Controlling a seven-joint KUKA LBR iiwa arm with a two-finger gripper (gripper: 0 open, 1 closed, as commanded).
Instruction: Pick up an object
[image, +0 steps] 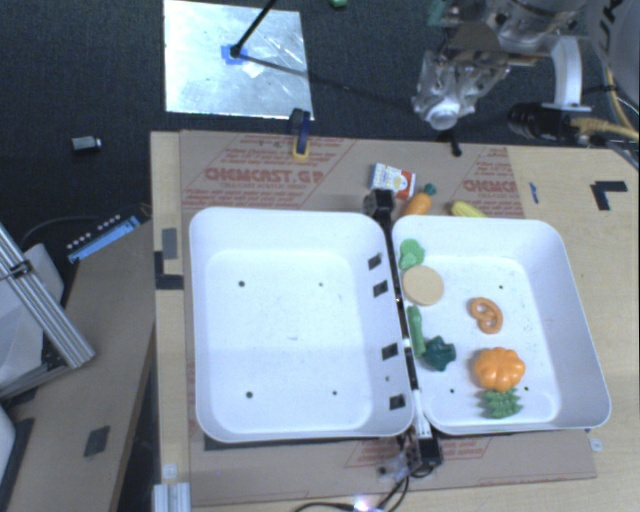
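End effector (441, 108) high above right bin (560, 300), grip state unclear; pumpkin (497, 367), pretzel (486, 314), cookie (423, 285) inside.

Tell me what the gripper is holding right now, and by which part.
Nothing that can be seen. The gripper hangs above the bench beyond the right bin, with no object between its fingers; the pumpkin and pretzel lie in the bin.

Looks like a robotics lab or test cell. 2 shallow white bins (300, 330) clamped side by side on a cardboard-covered bench (260, 175), plastic toy food (497, 368) as test pieces, loose cables (600, 125) on dark carpet, an aluminium frame (40, 310) at left, a metal sheet (235, 60) on the floor.
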